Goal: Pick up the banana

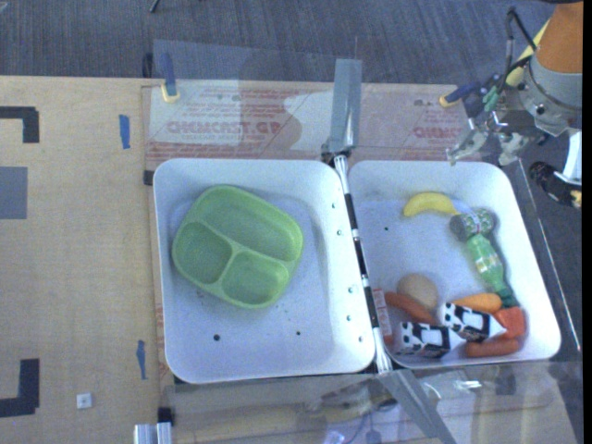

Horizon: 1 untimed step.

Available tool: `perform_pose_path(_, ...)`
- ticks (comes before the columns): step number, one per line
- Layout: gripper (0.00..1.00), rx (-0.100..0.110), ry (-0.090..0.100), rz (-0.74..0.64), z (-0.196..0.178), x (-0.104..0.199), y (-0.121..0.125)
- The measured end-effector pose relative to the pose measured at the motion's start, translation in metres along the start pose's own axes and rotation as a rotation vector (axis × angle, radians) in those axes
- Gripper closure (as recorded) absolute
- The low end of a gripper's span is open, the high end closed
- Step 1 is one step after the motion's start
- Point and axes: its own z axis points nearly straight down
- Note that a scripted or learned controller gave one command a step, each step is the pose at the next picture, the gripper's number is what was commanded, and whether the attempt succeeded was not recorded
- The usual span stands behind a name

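Camera view, looking down at a slant on the bench. Two shallow white bins sit side by side, their inner rims touching along a grey divider strip. The left bin [185,340] holds one green divided plate [238,245] with three compartments, lying toward the bin's upper left.

The right bin [518,211] holds the banana [430,204], which lies on its side in the upper middle of the bin, well apart from the bin walls, with bare white floor all around it. Just to its right lies a green bottle [480,245] with a crumpled foil-like top, pointing toward the lower right. Along the lower edge are clustered a tan egg-shaped object [418,291], two orange carrots [490,322] and a black-and-white cow-patterned toy [442,329]; these touch or overlap one another and lie well apart from the banana.

The gripper [484,139] hangs over the upper right rim of the right bin, above and to the right of the banana, not touching it. Nothing is seen between its fingers; how far they are parted cannot be told.

Behind the bins stands a cardboard panel [277,118] with reddish printing under clear film; the lettering is too blurred to read.
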Motion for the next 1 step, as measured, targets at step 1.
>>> perform_pose_path(1, 0.00, 0.000, 0.000, -0.062, 0.1364, 0.0222, 0.0018)
